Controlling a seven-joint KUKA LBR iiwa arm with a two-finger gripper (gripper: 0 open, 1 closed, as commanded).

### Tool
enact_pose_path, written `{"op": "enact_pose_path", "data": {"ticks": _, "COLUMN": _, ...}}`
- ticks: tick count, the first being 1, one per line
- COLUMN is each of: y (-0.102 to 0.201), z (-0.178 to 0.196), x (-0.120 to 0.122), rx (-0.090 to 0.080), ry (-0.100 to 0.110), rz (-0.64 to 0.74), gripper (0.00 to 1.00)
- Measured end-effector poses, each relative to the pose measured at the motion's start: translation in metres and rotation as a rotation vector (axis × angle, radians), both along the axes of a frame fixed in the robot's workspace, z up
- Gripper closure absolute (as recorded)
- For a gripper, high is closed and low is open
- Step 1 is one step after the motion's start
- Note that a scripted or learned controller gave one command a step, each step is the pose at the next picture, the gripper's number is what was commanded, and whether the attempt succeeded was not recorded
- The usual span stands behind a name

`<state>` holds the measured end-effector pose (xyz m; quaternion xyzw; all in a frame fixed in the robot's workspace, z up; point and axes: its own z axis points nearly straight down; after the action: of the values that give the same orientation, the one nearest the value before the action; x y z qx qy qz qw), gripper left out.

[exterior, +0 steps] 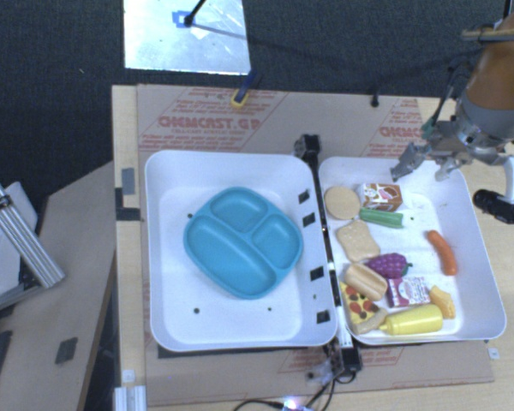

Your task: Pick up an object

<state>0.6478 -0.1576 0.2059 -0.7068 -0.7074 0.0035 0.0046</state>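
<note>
Camera view: gripper (425, 163) at upper right, jaws spread, empty, above right bin (484, 268); sausage (442, 252) looks light, stiff, slippery — take hold mid-length.

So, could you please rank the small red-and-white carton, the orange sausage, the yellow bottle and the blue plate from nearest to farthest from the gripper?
From the gripper, in the camera view:
1. Small red-and-white carton, right bin's far side.
2. Orange sausage, toward that bin's right edge.
3. Yellow bottle, its near edge.
4. Blue plate, left bin.

high fixed camera, slanting down, both bins (240, 165)
</note>
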Motion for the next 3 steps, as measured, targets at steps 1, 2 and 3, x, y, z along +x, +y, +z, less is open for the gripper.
{"op": "enact_pose_path", "data": {"ticks": 1, "y": 0.0, "z": 0.009, "x": 0.003, "rx": -0.002, "ry": -0.014, "rz": 0.002, "gripper": 0.0}}
{"op": "enact_pose_path", "data": {"ticks": 2, "y": 0.001, "z": -0.052, "x": 0.002, "rx": -0.002, "ry": -0.011, "rz": 0.001, "gripper": 0.0}}
{"op": "enact_pose_path", "data": {"ticks": 3, "y": -0.004, "z": -0.104, "x": 0.002, "rx": 0.005, "ry": -0.019, "rz": 0.0, "gripper": 0.0}}
